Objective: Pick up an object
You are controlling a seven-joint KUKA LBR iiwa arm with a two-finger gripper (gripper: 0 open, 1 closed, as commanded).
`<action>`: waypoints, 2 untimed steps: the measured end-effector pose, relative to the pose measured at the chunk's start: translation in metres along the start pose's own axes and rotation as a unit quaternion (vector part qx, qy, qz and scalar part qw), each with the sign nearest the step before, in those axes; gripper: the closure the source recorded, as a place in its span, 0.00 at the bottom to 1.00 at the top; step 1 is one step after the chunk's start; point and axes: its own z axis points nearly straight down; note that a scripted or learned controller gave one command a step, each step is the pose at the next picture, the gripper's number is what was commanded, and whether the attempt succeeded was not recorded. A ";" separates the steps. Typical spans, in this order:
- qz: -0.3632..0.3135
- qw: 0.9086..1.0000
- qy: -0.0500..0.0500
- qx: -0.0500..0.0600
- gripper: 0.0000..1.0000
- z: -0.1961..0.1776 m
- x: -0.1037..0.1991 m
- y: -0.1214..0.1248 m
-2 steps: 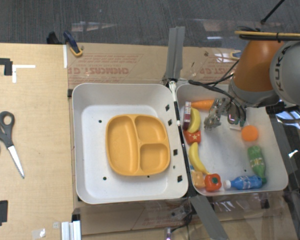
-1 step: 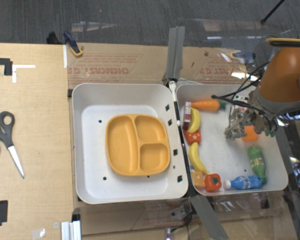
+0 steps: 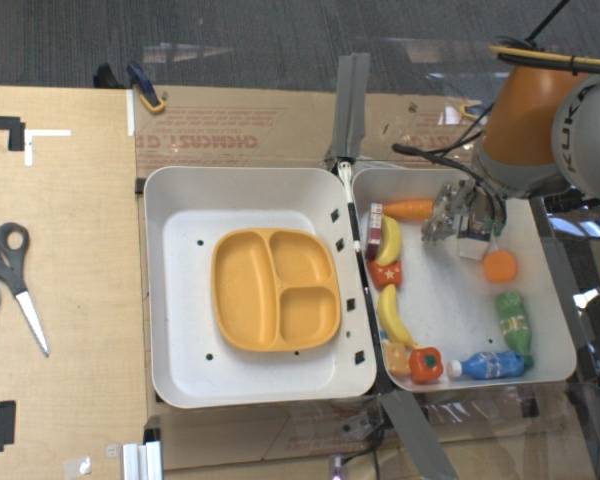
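Orange items flank your gripper (image 3: 448,218): a carrot (image 3: 410,209) lies just beside it toward the divider, and an orange ball (image 3: 500,266) sits near it on the other side, lower in the view. Finding on progress: the pick is not done. Nothing is seen carried, and every candidate object rests on a bin floor. The gripper stands over the upper part of the right bin (image 3: 450,303), above a bare patch of white floor between carrot and ball. A gap appears to separate it from both, though I cannot confirm this at the carrot's tip. How far the gripper is open cannot be told from this angle. The tooling reads as a grey metallic cluster against shadow, so you should record it as neither wide nor closed. Other stock in that bin: an upper banana (image 3: 388,242) and a lower banana (image 3: 391,315) along the divider wall, a red piece (image 3: 385,273) between them, a red tomato-like item (image 3: 425,364) at the near wall, a blue bottle (image 3: 492,365) lying beside it, and a green bottle (image 3: 513,318) against the outer wall. The left bin (image 3: 170,298) holds a yellow divided plate (image 3: 276,290). In my judgement the whole grasp is outstanding: you have yet to settle on a target, most likely carrot or ball, close on it and lift it clear.
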 end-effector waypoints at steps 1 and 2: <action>0.193 0.981 0.003 0.001 1.00 0.002 0.014 -0.002; 0.331 0.944 0.002 0.002 1.00 -0.181 0.028 0.078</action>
